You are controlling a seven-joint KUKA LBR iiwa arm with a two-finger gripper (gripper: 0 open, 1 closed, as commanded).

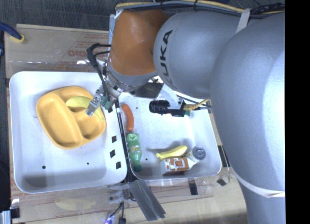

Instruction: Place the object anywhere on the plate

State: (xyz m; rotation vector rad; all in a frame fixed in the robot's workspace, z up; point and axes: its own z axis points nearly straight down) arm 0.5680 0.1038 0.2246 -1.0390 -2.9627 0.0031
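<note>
Gripper [95,104]: poised over far edge of yellow plate [60,123]; finger spacing impossible to tell. Yellow-green object [77,103]: just beside fingertips, resting in plate's compartment, seemingly already delivered. Right bin [209,126], behind gripper: sausage [128,117], green bottle [133,149], banana [172,152], stored spares.

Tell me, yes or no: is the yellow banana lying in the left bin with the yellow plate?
No: the yellow banana lies in the right white bin, beside an orange carton, while the yellow divided plate sits in the left white bin.

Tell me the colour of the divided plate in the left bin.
The plate is yellow, seen clearly in the camera view.
</note>
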